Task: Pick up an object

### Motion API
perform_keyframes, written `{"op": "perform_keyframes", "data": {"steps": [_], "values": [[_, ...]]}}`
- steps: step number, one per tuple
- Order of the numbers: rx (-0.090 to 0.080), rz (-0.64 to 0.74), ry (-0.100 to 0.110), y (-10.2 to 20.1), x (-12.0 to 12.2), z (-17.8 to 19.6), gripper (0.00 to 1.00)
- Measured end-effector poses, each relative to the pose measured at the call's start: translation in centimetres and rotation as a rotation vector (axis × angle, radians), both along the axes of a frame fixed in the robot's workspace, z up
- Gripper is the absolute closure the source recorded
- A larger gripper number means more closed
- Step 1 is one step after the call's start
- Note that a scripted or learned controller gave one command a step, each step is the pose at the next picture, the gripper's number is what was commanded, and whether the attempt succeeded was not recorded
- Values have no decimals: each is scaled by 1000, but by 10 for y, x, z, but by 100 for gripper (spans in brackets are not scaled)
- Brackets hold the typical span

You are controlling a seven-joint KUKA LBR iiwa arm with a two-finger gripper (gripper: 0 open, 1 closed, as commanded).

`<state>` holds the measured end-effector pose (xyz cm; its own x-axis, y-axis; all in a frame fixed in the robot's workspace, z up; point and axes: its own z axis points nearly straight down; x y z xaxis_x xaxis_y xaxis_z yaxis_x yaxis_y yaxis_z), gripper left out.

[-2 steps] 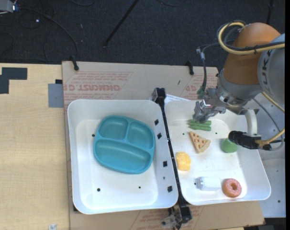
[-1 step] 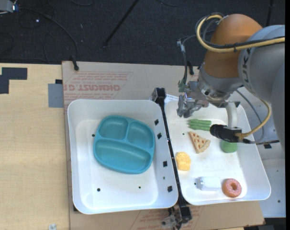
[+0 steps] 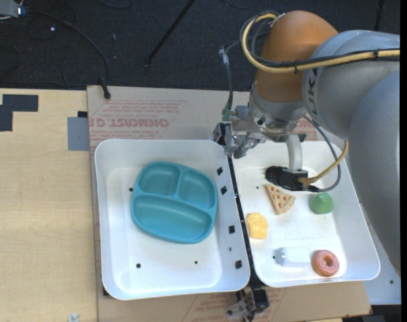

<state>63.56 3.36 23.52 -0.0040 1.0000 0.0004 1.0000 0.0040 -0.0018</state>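
Targets: I see a waffle wedge, corn cob, green ball, doughnut and a small clear bottle, all loose in the right bin.
Tool: the tool hangs over the divider; open or closed, I cannot tell.
Risk: descending here, I'd expect it to strike the bin wall.
Left bin: blue divided plate, too flat to pinch.

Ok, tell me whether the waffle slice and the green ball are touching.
Apart. The camera view shows a strip of bare white bin floor between the waffle slice and the green ball in the right bin.
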Motion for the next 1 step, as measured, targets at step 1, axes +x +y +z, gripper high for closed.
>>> {"op": "perform_keyframes", "data": {"steps": [1], "values": [[0,0,1,42,4,-6,100]]}}
